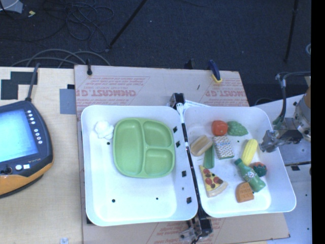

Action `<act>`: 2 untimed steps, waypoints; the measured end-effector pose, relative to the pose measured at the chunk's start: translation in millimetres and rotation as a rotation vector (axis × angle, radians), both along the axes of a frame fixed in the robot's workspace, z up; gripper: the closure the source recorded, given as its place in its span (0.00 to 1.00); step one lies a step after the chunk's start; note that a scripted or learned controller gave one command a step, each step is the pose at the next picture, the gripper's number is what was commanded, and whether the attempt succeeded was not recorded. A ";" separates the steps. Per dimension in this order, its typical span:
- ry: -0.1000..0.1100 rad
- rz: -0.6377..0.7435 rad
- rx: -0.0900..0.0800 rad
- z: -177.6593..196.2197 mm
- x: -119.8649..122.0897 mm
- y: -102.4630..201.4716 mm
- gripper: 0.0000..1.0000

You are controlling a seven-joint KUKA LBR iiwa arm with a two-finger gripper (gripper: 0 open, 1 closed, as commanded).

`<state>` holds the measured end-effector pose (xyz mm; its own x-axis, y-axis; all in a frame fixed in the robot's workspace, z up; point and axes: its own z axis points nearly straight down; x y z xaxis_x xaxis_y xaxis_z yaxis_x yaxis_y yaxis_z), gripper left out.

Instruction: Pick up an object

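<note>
end effector (pixel 268 140) at right bin's (pixel 277 203) right edge, just beside corn (pixel 249 150), holding nothing seen; spread or pressed together, cannot tell. toy food in right bin: tomato (pixel 219 127), pizza (pixel 213 181), bottle (pixel 249 174). green tray (pixel 143 147) in left bin (pixel 132 207).

Green tray (pixel 143 147), yellow corn (pixel 249 151)

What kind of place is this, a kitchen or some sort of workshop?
Probably a robotics lab bench, not a kitchen. The food in the right bin looks like plastic toys, a handheld control screen lies beside the bins, and cables trail across the floor.
</note>
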<state>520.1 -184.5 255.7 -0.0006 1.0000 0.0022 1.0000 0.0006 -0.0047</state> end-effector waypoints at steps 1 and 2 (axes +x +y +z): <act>0.007 0.005 0.004 -104.8 15.9 73.4 1.00; 0.006 0.000 0.002 -149.6 -8.9 99.0 1.00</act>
